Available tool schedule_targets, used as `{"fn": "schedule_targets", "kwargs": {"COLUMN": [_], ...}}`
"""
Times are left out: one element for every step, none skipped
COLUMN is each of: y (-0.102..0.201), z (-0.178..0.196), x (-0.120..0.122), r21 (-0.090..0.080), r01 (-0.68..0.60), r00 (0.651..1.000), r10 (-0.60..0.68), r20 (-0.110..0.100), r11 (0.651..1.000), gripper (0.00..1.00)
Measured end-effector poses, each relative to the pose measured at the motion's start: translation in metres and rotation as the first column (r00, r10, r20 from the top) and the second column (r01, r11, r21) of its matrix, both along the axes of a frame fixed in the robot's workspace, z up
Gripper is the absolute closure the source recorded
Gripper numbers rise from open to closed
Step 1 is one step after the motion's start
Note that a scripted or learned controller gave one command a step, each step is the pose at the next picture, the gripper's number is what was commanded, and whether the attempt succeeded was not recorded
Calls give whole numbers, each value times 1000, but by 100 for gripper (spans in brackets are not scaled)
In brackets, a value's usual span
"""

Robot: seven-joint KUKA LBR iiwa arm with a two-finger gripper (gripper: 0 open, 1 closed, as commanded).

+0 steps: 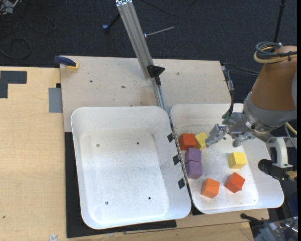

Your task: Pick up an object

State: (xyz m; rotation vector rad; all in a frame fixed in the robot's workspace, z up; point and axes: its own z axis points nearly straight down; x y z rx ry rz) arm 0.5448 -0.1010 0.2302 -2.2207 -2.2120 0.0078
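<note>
Camera view shows the two-finger metal gripper (pixel 216 134) low in the right white plastic bin (pixel 271 197), apparently open and empty, just beside a small yellow block (pixel 201 139) touching an orange-red cube (pixel 187 140). Closing here risks nudging both blocks away.

Hand (pixel 226 136) over right bin (pixel 271 197), coloured blocks (pixel 193 162)

One fixed camera looks down at a slant from above the counter (pixel 115 82), taking in both bins (pixel 90 129) from moderate height.
</note>
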Motion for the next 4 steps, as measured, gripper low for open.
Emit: {"fn": "schedule_targets", "kwargs": {"y": [5,-1,-6,-7], "z": [-63,-114,-100,-40], "x": [-6,0,2,-5], "r21": [1,6,1,-2], "r01": [-2,-4,5,-6], "r00": [1000,1000,1000,1000], "r10": [2,4,-5,6], "r20": [-2,14,21,11], "r11": [1000,1000,1000,1000], "gripper": [0,0,100,100]}}
